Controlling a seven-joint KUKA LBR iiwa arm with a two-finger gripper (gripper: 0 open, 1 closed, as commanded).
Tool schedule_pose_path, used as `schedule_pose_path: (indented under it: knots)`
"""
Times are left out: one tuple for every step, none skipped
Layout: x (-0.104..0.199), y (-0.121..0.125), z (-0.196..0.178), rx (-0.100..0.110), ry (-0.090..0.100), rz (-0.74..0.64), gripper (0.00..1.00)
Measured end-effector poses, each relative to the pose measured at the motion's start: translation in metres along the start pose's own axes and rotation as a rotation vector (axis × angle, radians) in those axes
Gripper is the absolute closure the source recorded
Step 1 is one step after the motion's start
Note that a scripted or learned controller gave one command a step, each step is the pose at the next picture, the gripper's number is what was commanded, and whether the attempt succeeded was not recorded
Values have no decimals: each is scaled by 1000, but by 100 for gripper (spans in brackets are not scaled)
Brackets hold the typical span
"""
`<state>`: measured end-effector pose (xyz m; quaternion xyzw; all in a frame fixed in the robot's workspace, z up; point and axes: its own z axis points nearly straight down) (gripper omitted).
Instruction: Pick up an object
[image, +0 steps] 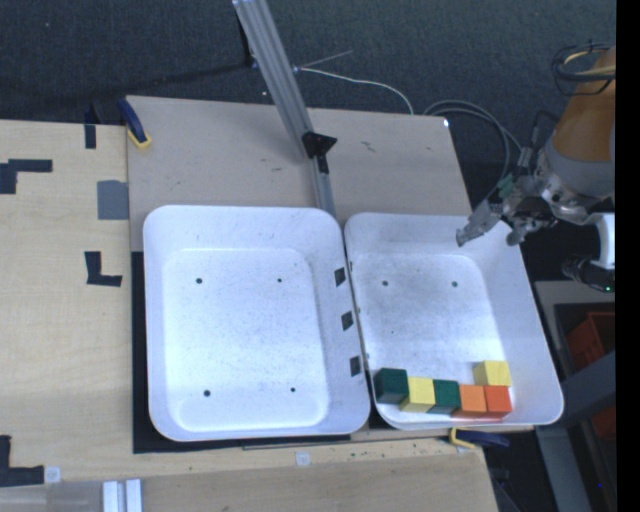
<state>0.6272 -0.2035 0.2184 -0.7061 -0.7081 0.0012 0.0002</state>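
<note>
Several small blocks lie in a row along the near edge of the right bin (440, 300): a dark green block (391, 384), a yellow block (421, 392), a green block (446, 396), an orange block (472, 399), a red-orange block (497, 399) and a second yellow block (491, 373) just behind them. My gripper (492, 231) hangs over the right bin's far right corner, well away from the blocks. Its two fingers stand apart, open, with nothing between them.
The left bin (245, 320) sits beside the right one. A slanted metal rail (290, 95) crosses the bench behind the bins. Cables (470, 115) run at the back right. Blue-yellow clamps sit at the bench's far left corner (135, 128) and near edge (470, 437).
</note>
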Motion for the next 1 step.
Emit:
schedule_pose_path:
  knots:
    - [-6, -79, 129, 3, 2, 4, 0]
